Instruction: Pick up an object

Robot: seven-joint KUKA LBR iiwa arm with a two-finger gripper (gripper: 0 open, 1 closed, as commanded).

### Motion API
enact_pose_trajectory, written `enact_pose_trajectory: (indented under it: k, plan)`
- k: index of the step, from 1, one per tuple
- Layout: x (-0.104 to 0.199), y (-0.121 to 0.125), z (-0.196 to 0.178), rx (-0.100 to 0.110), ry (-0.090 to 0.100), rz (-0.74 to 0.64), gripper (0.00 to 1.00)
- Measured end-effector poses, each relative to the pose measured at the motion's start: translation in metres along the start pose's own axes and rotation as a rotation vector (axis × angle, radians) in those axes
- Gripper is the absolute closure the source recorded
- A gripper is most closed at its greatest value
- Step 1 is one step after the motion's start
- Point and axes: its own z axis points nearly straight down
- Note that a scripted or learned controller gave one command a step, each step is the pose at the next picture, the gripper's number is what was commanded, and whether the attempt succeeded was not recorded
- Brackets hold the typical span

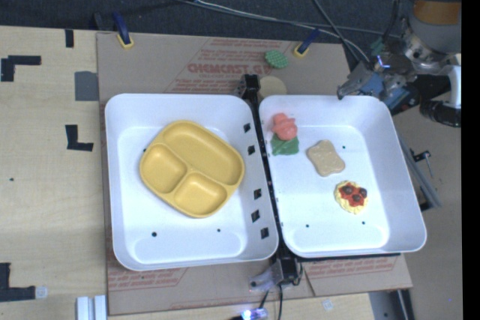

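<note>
The right bin (390, 225) holds three small items. A pink and green toy piece (283, 134) lies near its upper left wall. A tan bread-shaped piece (325, 157) rests in the middle. A yellow piece with red topping (352, 196) lies further toward the front. My gripper (365, 80) hovers over the bin's far right corner, above and apart from all three items.
The left bin (127, 236) carries a yellow divided plate (192, 168). A green waffle-shaped toy (275, 58) lies on the cardboard behind the bins. Clamps hold the cardboard's far edge, and cables run across the dark backdrop.
</note>
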Motion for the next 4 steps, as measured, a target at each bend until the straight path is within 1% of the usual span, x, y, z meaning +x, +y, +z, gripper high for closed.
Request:
enact_pose_trajectory:
  k: [1,2,4]
  plan:
    - [0.001,0.002,-0.007,-0.012,-0.002,-0.003,0.0]
    - [0.008,0.001,0.039,-0.007,-0.002,-0.003,0.0]
    - [0.019,0.01,0.163,-0.007,-0.002,-0.004,0.0]
